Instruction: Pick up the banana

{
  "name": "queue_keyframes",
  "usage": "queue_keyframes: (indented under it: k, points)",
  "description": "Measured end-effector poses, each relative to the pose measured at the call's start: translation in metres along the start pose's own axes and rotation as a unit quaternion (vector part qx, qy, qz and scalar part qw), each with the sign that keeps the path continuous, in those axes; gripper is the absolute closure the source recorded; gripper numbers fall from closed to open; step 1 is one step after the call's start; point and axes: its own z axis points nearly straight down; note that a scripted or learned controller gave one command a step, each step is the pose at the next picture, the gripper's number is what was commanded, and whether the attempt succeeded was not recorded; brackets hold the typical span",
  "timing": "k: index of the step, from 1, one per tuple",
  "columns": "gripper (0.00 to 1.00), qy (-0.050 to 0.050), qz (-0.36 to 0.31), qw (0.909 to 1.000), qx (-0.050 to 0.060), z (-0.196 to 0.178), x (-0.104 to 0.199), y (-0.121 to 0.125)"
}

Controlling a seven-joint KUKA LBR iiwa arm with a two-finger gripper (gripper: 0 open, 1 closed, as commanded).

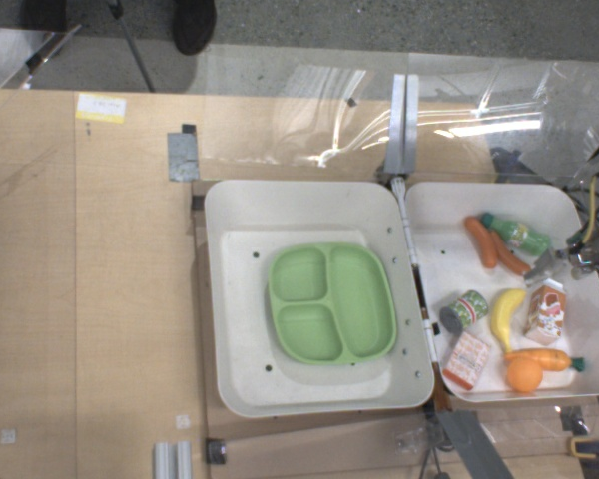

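Camera view — banana lies lower-left of gripper, apart.

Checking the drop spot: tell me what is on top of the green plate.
Nothing lies on the green plate; all three of its compartments show bare. It sits in the left bin, whose floor beneath it is covered.

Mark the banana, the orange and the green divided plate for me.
banana point(506, 317): camera view, middle of its yellow curve.
orange point(523, 375): camera view, centre of the fruit.
green divided plate point(331, 301): camera view, ridge where its three compartments meet.
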Motion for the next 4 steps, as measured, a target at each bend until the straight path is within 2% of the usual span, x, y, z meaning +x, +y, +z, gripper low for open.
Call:
queue_keyframes:
  k: [1,2,3,4]
  points:
    - [0.00,-0.014,-0.015,0.9996,-0.020,0.038,0.033,-0.054]
    - [0.00,-0.001,-0.032,0.9995,-0.002,0.053,0.081,0.007]
    - [0.00,-0.003,0.019,0.9998,-0.004,0.052,0.121,0.069]
    - [0.00,-0.012,-0.068,0.9975,-0.009,0.048,0.128,0.029]
